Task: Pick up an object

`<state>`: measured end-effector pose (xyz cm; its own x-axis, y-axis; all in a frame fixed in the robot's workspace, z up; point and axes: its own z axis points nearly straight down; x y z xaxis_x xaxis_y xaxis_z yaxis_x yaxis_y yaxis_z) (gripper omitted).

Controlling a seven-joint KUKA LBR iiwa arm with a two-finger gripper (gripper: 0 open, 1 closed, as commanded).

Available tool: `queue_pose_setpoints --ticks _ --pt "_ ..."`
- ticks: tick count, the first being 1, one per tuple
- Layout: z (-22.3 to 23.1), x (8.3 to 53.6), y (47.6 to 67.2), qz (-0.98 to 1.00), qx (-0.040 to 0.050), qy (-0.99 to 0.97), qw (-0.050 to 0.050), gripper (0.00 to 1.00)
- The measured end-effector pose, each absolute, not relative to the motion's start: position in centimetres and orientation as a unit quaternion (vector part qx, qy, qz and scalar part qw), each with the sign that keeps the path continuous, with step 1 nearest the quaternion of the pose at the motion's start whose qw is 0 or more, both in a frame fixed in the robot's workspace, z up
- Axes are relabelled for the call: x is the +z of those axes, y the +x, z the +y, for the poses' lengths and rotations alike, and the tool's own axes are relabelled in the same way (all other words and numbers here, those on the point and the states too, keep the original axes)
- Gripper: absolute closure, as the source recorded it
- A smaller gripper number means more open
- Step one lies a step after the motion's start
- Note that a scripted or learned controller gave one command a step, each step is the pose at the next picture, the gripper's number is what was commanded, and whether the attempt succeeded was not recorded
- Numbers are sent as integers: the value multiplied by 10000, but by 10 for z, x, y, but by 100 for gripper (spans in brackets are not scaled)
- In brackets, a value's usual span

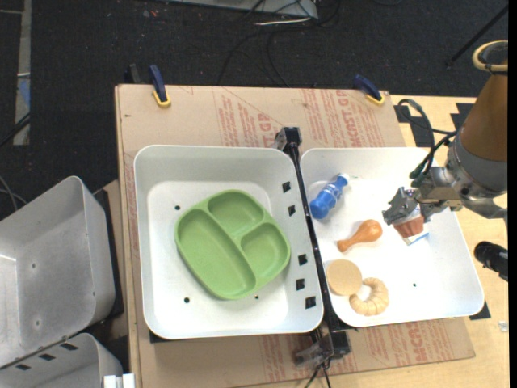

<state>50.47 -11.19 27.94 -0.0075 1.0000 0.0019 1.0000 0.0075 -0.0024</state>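
Although several things lie ready in the right bin (pixel 452 297), namely a blue bottle (pixel 326 198) toward the far left, an orange drumstick-shaped toy (pixel 361 234) in the middle, and a tan disc (pixel 344 277) touching a curled shrimp-like piece (pixel 370 296) at the near side, we judge that none has been lifted yet. Our gripper (pixel 406 217) sits low over the right part of that bin, just right of the drumstick toy, with a small orange-and-white item (pixel 413 229) at its tip, but we cannot tell whether it is clenched, released or grasping that item. Further left, the other bin (pixel 153 241) bears a green divided plate (pixel 233 243), so the pick itself looks yet to be completed.
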Motion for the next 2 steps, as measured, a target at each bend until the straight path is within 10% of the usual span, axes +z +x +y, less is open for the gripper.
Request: queue_pose_setpoints --ticks 2 --pt "6 269 501 -7102 -2 -7040 12 100"
